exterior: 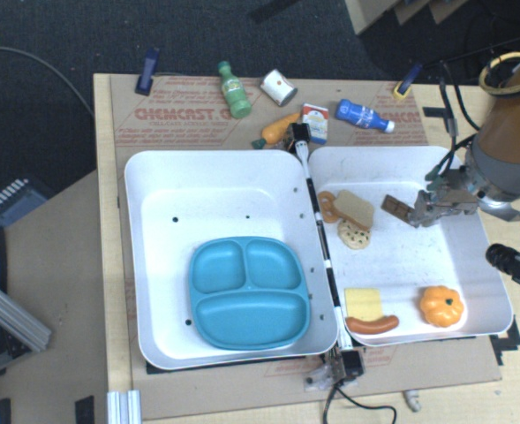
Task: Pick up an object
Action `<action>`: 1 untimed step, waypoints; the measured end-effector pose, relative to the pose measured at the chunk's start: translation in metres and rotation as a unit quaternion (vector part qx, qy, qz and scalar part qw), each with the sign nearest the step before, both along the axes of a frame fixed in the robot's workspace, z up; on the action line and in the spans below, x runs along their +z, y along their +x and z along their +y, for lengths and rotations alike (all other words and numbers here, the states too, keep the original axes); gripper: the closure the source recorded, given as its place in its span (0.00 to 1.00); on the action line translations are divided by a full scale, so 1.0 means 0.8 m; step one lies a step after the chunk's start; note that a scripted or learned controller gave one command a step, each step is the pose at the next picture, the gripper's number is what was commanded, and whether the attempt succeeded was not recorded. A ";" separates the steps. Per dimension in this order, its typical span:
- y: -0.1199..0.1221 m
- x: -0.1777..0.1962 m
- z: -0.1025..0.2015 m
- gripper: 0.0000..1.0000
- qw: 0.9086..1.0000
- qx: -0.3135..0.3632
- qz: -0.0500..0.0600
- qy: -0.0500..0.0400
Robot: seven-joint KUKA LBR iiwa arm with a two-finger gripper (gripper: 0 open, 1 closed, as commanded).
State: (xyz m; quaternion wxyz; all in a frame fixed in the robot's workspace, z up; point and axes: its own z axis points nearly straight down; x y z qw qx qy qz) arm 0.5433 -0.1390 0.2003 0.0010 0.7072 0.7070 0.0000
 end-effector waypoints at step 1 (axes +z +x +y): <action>0.009 0.000 0.020 1.00 1.000 0.001 0.000 0.001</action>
